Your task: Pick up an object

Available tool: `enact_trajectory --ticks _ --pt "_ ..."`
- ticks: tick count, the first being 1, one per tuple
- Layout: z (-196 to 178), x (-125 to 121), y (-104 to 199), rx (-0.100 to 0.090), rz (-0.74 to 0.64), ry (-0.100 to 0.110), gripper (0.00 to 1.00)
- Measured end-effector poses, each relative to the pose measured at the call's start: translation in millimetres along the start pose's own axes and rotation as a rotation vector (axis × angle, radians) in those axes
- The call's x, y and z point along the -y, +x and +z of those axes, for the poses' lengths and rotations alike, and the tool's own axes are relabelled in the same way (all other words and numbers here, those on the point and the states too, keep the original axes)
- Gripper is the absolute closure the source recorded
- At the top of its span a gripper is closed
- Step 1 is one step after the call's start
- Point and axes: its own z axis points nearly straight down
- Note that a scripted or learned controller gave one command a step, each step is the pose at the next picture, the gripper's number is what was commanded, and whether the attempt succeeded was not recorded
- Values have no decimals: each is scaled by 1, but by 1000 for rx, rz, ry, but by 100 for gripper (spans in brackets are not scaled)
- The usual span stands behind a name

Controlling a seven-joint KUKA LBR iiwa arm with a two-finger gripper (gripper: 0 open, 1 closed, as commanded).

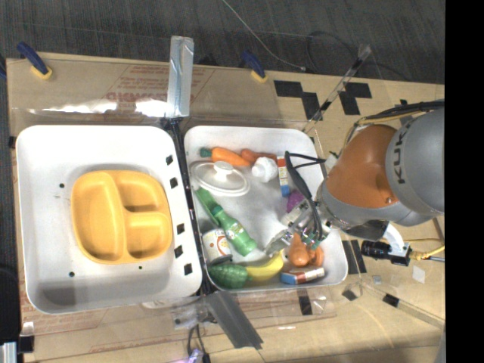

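1. Arm point(378, 176), grey with orange band, looms over right bin point(333, 146); gripper point(305, 237) low at its lower right corner, state cannot tell.
2. Orange object point(299, 255) just beneath gripper, beside banana point(265, 267).
3. Better: descend centred, avoid banana.
4. Left bin point(45, 146) holds yellow tray point(121, 214); cardboard-covered table point(98, 82).

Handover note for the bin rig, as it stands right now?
End effector: down in the right bin at its near right corner, over an orange toy. Grip state can't be read from this angle.
Right bin: carrot, white lidded dish, green bottle, small can, banana, all lying loose.
Left bin: yellow divided tray.
Done: nothing visibly lifted.
Left: grasp and raise one object.
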Motion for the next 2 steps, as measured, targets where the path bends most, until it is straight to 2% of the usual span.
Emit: enact_trajectory --ticks 1,2 --pt "-11 -2 -1 1 -6 -2 100" --pt "1 -42 25 -4 72 0 100"
